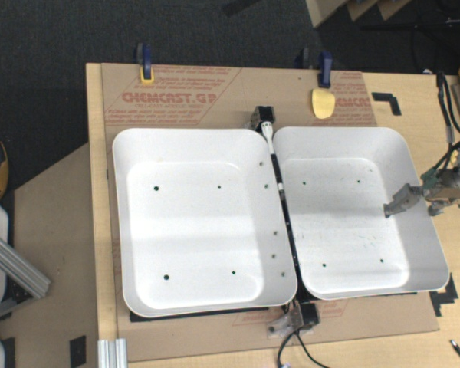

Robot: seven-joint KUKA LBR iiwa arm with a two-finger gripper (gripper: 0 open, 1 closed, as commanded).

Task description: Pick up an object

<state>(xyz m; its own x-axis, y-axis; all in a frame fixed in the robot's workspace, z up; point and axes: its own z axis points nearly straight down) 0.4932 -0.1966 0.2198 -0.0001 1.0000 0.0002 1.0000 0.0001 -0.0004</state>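
Two white bins: left bin [130, 228], right bin [399, 148] with gripper [402, 200] inside

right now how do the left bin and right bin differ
The left bin lies square to the board's edges, and the right bin is turned a little, its near right corner reaching past the board's near edge. The hand sits over the right bin's right side, while nothing reaches over the left bin. Shadow falls across the middle of the right bin's floor, while the left bin looks more evenly lit. Both are shallow, white, round-cornered, with small dark dots on the floor.
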